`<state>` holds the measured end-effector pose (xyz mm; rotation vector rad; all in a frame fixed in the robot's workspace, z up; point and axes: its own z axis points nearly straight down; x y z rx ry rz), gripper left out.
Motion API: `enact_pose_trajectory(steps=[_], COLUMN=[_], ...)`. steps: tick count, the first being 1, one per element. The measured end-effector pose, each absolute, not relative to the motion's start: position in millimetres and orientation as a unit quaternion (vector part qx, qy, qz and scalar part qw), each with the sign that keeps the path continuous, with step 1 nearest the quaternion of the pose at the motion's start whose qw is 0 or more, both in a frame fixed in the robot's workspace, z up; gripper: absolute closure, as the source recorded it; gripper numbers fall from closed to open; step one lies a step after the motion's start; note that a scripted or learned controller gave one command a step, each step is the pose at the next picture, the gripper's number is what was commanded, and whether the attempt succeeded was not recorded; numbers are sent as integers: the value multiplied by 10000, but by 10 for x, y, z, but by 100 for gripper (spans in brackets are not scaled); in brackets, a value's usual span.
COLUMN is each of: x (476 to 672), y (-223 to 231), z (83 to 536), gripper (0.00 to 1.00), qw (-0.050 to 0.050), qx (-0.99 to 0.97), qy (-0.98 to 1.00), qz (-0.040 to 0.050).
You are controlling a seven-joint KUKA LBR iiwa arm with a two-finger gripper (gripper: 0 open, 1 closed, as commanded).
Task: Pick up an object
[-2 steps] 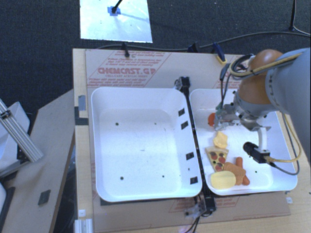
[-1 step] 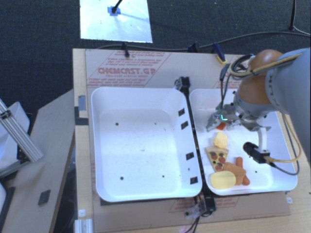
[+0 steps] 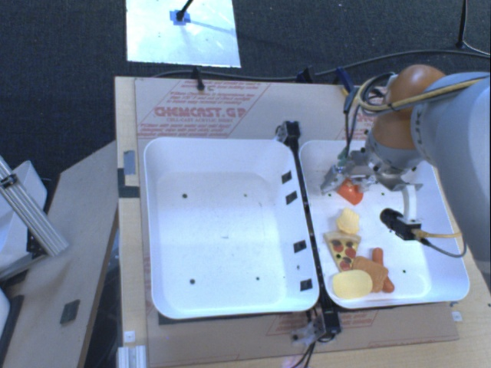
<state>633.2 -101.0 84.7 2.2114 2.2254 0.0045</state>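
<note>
Orange-red toy piece (image 3: 350,193) in the upper half of the right bin (image 3: 434,257), close to the divide between the two bins.

Camera view, looking down at a slant:

Pincer (image 3: 344,174) right over the toy piece's upper edge, either touching it or just shy of it; cannot tell which. Cannot tell how wide the pincer stands, nor whether anything is clamped in it, with the metal parts bunched together and covering the top of the piece. Judged to be the approach step, no lift yet, with the piece apparently resting on the bin floor.

Relation that matters: toy piece just toward the bin's near edge from the pincer, almost beneath it. Calls, by this reading, for hardly any sideways shift, only a short drop. Single arm, reaching in from the right, so no choice of side.

Long axis of the piece: seemingly slanted, upper left to lower right in the view, with the broader end at lower right. Small and partly covered, so only a guess. Probably points up-left, toward the pincer.

Pale yellow piece (image 3: 348,221) near, below the red one and apart from it. Pizza slice (image 3: 343,248) further down. Left bin (image 3: 222,228) well apart, across the divide.
</note>
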Motion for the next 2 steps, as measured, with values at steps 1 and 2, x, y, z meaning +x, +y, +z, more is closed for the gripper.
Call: enact_pose_trajectory(steps=[1, 2], x=[6330, 6378], y=[-1007, -353], z=[965, 1913], gripper=[100, 100], qw=[26, 33], qx=[7040, 7029], qy=[7102, 7113], qz=[19, 48])
